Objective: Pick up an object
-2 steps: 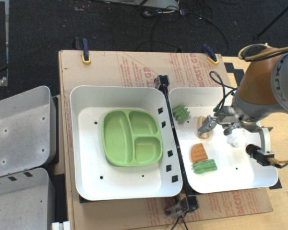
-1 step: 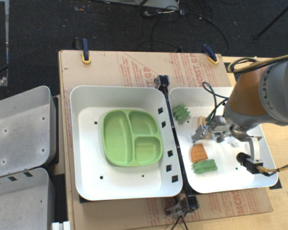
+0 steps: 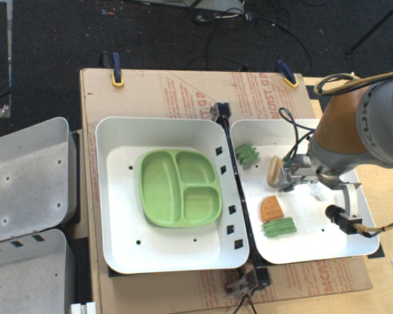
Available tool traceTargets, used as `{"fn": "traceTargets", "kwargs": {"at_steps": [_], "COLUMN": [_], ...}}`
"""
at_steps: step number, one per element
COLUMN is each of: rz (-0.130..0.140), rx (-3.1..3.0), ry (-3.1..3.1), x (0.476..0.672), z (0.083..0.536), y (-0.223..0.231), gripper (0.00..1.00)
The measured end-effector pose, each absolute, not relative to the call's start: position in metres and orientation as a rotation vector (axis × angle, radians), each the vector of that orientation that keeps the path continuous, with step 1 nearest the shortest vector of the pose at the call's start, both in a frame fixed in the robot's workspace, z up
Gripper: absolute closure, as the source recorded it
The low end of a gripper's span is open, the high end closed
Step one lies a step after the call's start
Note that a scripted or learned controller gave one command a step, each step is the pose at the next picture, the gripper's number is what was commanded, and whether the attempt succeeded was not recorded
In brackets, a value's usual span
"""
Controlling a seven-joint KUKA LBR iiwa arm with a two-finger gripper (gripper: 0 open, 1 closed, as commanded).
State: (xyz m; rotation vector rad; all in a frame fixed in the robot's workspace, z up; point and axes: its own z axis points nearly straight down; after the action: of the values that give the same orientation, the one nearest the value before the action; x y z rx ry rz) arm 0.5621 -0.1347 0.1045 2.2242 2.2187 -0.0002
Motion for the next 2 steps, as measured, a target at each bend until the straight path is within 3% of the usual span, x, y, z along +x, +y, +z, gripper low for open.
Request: {"fn": "traceTargets", "kwargs": {"at_steps": [2], "rz": [0.004], "rx": [2.216], "ry": [2.221], "x": [0.568], "z": [0.204], "y": [-0.125], "gripper": [1.00]}}
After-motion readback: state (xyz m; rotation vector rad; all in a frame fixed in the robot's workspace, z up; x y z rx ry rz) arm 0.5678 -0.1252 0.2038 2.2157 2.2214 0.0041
